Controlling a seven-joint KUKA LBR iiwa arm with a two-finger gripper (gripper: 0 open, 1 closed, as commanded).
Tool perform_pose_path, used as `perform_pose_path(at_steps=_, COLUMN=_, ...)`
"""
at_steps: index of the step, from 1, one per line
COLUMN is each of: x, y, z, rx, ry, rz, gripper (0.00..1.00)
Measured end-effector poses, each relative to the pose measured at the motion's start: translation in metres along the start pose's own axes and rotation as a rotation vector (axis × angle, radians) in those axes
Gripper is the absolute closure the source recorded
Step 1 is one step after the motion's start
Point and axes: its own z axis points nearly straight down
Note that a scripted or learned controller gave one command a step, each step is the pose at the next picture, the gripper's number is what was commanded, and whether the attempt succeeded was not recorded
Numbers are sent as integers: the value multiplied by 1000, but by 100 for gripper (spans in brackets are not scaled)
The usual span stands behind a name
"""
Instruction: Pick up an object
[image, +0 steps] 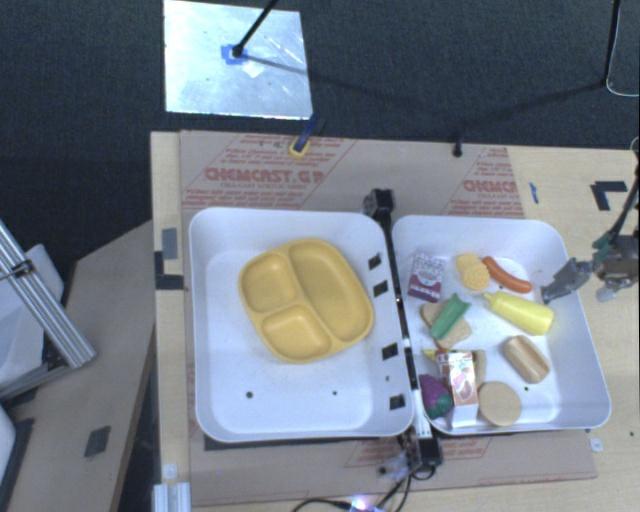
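Note:
The right bin (575, 345) holds several toy foods: a yellow mustard bottle (520, 311), an orange sausage (507, 277), a round yellow piece (472, 270), a purple-and-white packet (427, 276), a green-and-tan sandwich piece (447, 315), a tan bun (525, 358), a round biscuit (499, 403), a red carton (459, 378) and a purple piece (435, 393). My gripper (586, 285) hangs over the bin's right rim, just right of the mustard bottle. It is open, with nothing between its fingers.
The left bin (220, 390) holds a yellow three-section plate (305, 298). A black divider with clips (395, 310) runs between the bins. A shiny metal sheet (238, 58) lies on the dark floor beyond the bench.

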Motion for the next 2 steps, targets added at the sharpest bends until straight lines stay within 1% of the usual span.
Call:
perform_pose_path(at_steps=1, x=1, y=2, z=-6, rx=-11, ry=-3, rz=-4, gripper=0)
perform_pose_path(at_steps=2, x=3, y=4, z=56, rx=-8, ry=-1, rz=-2, gripper=0)
